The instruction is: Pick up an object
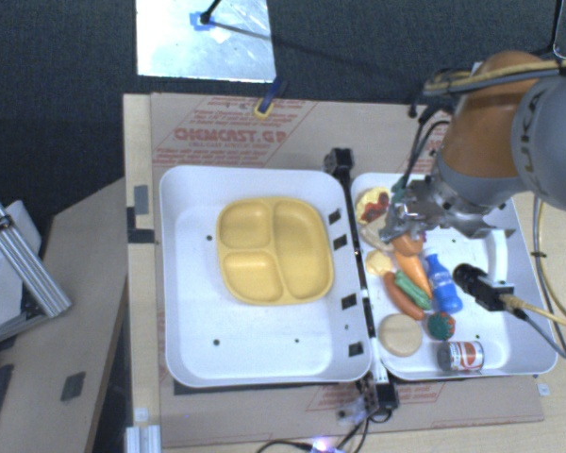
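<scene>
The robot arm reaches in from the right and its gripper (403,228) hangs low over the far-left part of the right bin (472,374), directly above a heap of toy groceries. Whether the gripper is open or closed, and whether it has hold of anything, cannot be told from this angle.

The likeliest target is the orange carrot (416,270), whose far end lies just beneath the gripper. It slants toward the near right, and a blue bottle (441,284) lies just beside it on the right. A second orange-and-green vegetable (406,295) lies against the carrot's left side, and a small yellow piece (379,262) sits near the bin's left wall. Nearer the camera are a round beige disc (400,335), a dark green ball (441,326) and a red-and-white can (462,355) on its side. The left bin (184,281) holds a yellow divided plate (274,251), and both bins rest on the cardboard-covered counter (226,135).

A clean pick here probably means closing across the carrot's narrow width, not along its length. The descent should be centred so that neither the bottle nor the neighbouring vegetable gets pinched too. The gripper should then lift straight up, so that a smooth, tapered toy does not slide out.
</scene>
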`<state>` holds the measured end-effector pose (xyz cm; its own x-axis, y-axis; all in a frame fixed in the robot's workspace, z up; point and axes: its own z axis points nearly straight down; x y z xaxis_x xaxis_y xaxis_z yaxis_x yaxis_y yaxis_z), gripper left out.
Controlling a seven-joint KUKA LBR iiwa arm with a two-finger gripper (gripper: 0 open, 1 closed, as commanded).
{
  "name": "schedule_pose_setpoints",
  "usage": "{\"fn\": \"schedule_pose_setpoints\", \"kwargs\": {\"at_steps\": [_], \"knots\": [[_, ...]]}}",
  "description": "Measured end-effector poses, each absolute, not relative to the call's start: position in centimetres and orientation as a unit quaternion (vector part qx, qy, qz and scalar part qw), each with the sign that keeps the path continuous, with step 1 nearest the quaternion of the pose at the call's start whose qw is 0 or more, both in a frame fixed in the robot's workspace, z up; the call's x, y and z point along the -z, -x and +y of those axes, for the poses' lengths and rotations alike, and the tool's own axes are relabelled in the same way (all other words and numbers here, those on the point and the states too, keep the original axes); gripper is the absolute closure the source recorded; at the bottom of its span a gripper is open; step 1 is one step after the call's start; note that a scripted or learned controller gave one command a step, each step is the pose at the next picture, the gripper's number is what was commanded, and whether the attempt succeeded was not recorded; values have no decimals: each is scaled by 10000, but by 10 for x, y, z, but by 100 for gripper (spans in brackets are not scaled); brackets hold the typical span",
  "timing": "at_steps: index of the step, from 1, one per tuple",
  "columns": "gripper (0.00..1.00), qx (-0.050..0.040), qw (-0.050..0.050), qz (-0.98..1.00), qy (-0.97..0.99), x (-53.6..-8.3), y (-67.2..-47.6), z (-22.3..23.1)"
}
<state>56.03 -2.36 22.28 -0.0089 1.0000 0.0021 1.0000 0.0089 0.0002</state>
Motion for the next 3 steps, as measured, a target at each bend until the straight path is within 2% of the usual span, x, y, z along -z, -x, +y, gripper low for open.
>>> {"fn": "schedule_pose_setpoints", "kwargs": {"at_steps": [1, 2, 3], "knots": [[100, 9, -9, -7091, 7051, -233, -572, -32], [100, -2, -1, -7075, 7067, -224, -557, -31], [100, 8, -10, -7086, 7056, -234, -569, -36]]}}
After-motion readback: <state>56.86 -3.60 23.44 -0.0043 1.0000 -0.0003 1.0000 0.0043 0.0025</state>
